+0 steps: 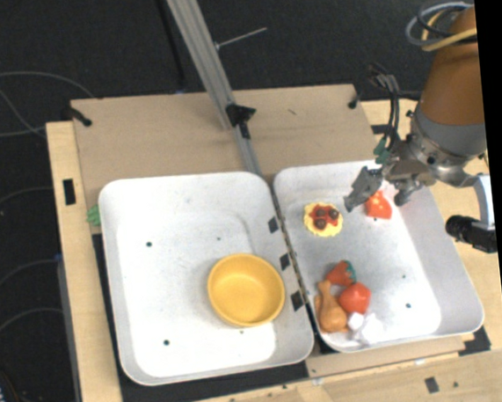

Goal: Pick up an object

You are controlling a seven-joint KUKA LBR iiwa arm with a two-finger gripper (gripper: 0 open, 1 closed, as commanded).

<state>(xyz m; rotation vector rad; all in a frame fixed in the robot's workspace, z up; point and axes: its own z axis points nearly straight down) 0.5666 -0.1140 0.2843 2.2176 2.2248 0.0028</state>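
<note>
Nearest the camera, a heap of toy food lies in the right bin. Further back, the jaws stand wide around a small red object, apparently straddling it; contact is not clear. Just beside it sits a yellow tart. A yellow bowl rests in the left bin. No writing is readable.

From my remote station: even overhead light, moderately bright. The white bins read nearly washed out, the surrounding floor very dark. Shadows are soft and short. Focus is slightly soft throughout, with coarse grain.
</note>
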